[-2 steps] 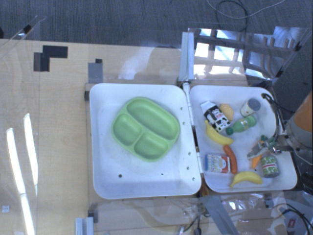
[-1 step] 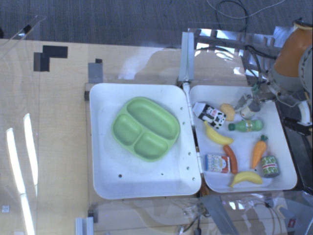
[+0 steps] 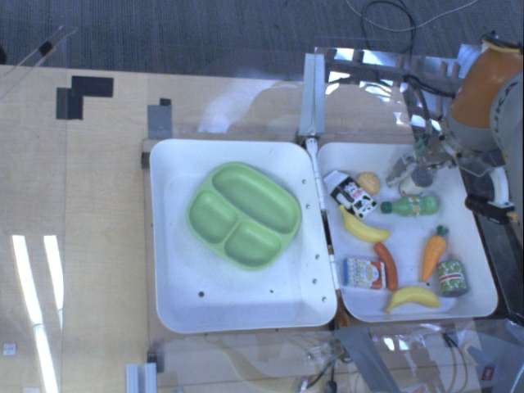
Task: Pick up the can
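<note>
Fingers hover at the far side of the right bin, just above the green bottle; whether they are spread or closed I cannot tell, and I see nothing held between them. Can lies near the bin's front right corner, touching or just beside the carrot, with a banana close on its left. My worry: the can is well apart from the gripper, so a descent here would meet the bottle instead. At the can, the neighbours and bin wall could block a finger and nudge it aside
</note>
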You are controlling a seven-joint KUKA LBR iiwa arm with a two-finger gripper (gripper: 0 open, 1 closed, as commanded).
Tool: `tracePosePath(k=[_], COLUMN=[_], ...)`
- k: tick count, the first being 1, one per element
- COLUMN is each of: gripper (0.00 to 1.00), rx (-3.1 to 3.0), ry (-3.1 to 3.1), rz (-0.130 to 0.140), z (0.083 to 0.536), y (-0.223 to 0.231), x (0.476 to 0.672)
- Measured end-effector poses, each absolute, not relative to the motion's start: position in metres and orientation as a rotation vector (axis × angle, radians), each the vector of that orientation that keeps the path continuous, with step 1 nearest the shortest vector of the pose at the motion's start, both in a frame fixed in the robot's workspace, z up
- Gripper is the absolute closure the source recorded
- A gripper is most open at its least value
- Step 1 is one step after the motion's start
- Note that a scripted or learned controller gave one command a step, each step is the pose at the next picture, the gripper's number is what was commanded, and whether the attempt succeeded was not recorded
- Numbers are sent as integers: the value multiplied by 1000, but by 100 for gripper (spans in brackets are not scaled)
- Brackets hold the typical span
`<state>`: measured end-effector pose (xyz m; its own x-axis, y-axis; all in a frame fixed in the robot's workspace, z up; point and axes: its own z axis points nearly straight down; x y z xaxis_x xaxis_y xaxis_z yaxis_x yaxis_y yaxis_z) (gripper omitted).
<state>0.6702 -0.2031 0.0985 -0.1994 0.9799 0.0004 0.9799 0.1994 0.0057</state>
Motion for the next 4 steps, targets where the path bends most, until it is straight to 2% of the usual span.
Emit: tracePosePath(k=[1,2,3,4], gripper=[100,100,100,100], rx=[1962,1974,1961,2089], ry=[2424,2433,2435,2341], rz=[16,7,11,3], z=[107,226,238,169], y=[-202,-155,-153,-168], x=[674,671,673,670])
